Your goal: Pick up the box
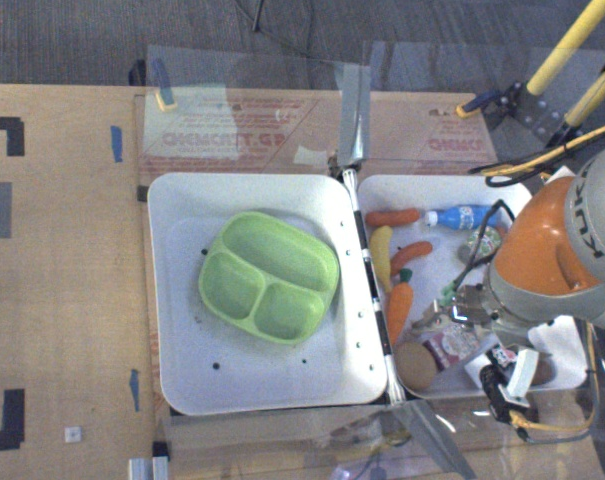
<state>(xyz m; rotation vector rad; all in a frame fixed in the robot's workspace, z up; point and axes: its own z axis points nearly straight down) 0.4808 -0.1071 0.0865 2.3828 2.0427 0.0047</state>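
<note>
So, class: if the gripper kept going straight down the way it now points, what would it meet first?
Probably the box, the small packet lying under the gripper in the right bin, beside the carrot. Depth is hard to judge from this slanted view, so take it as likely, not certain.

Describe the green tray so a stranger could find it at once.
Start at the two white bins side by side and take the left bin. The green tray lies near its middle, turned at a slant. It is lime green with three compartments, and nothing else sits by it, while the carrot and bottle lie in the right bin.
</note>
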